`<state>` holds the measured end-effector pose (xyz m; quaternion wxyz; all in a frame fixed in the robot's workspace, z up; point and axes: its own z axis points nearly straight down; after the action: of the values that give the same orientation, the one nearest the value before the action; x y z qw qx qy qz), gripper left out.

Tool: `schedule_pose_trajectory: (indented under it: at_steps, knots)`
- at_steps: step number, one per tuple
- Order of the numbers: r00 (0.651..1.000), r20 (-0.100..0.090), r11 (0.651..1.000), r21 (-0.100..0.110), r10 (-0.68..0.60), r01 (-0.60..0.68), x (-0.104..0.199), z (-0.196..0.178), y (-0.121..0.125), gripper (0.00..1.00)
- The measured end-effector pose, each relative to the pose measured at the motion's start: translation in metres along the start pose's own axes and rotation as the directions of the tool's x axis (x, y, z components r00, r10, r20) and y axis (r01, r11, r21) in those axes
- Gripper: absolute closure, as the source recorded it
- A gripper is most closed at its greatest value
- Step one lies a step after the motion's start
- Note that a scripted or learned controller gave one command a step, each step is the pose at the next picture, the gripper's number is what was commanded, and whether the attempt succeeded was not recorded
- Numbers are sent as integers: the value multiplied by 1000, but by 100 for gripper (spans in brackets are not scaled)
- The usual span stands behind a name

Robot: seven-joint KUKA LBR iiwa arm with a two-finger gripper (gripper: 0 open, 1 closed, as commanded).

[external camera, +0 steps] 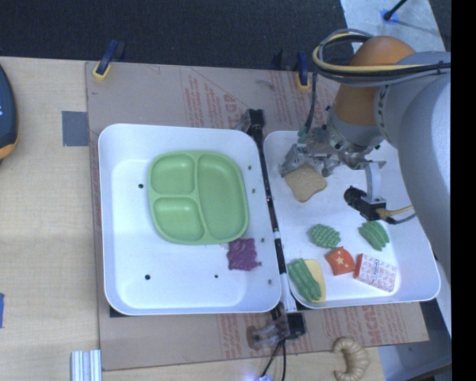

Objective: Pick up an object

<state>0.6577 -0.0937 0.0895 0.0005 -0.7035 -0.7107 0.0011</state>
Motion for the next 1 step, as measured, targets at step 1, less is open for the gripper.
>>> schedule_pose_trajectory:
  at_steps: [1]
  knots:
    - [1000, 0, 1000, 2, 4, -4, 0, -2, -2, 0]
